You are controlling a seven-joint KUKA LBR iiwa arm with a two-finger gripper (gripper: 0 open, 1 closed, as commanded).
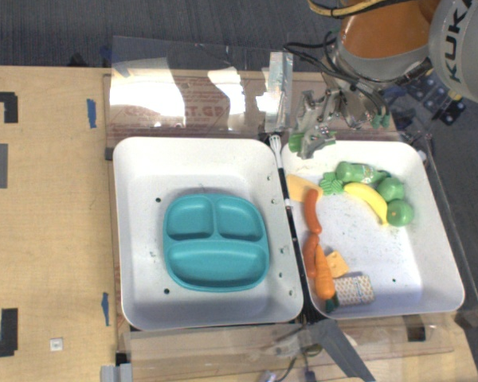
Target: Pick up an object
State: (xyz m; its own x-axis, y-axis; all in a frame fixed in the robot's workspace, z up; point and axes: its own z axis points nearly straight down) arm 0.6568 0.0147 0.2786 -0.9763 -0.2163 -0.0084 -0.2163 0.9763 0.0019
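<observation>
Banana [367, 200], curved, smooth yellow plastic

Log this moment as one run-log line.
claw: over right bin's far-left corner, nothing seen held | banana, carrots: in right bin | teal tray: in left bin

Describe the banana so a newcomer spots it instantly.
Take the right bin, the one without the teal tray. Near its far side sits a cluster of green toys. The banana lies across them, curved and the only bright yellow piece there.
</observation>
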